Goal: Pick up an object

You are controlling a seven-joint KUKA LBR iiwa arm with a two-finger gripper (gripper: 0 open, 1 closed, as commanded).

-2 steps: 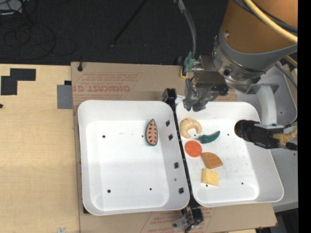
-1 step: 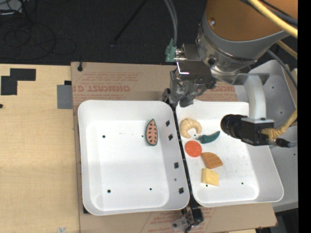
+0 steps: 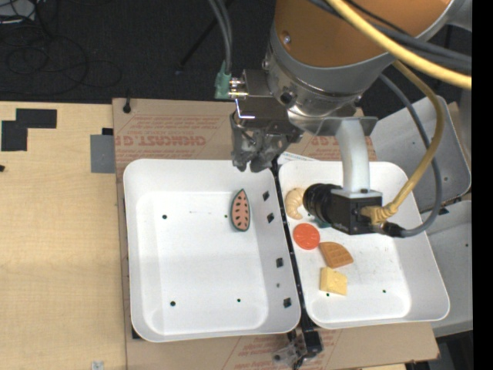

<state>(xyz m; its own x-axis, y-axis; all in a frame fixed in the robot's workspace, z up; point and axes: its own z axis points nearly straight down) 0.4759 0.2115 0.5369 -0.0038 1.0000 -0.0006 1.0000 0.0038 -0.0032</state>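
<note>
Nothing is lifted yet: the gripper (image 3: 258, 156) hangs over the far rim between the bins, its grip state impossible to tell, while the watermelon slice (image 3: 240, 210) lies just below it in the left bin (image 3: 154, 284), ungrasped.

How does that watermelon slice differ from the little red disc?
The watermelon slice is a pink crescent with a green rind and dark seeds; the red disc is plain and round. The slice lies alone in the left bin; the disc sits among other pieces in the right bin.
</note>
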